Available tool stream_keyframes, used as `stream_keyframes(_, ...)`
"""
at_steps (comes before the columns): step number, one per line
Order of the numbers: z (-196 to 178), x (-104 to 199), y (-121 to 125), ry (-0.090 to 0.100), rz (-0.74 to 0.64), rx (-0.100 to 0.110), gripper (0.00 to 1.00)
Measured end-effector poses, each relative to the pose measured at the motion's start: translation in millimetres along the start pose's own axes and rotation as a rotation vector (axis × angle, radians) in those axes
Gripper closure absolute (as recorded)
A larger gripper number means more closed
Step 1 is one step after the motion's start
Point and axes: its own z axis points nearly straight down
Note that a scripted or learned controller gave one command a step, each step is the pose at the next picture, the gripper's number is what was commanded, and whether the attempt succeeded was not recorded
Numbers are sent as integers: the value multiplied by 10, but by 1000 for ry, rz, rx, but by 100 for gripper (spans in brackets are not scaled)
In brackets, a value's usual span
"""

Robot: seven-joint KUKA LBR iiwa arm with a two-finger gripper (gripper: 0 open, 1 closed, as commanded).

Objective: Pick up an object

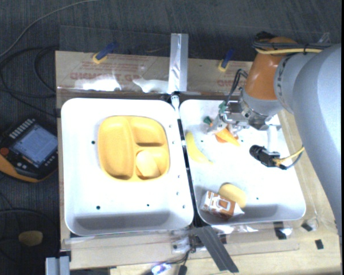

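Low over the right bin (286, 208), the end effector (232, 119) sits at its 12 o'clock area, touching an orange wedge-shaped piece (226, 136); its grip state cannot be told. A yellow banana-like piece (196, 148) lies at 9 o'clock, a small carton (219, 205) at 6.

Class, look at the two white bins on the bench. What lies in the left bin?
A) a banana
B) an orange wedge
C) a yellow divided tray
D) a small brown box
C: the yellow divided tray sits alone in the left bin, while the smaller items lie in the right bin.
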Motion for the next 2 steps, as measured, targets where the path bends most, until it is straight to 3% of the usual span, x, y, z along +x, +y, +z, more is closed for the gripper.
stream_keyframes(1, -257, -274, 184, 5, -33, 26, 100)
stream_keyframes(2, -871, 466, -49, 3, -156, 10, 100)
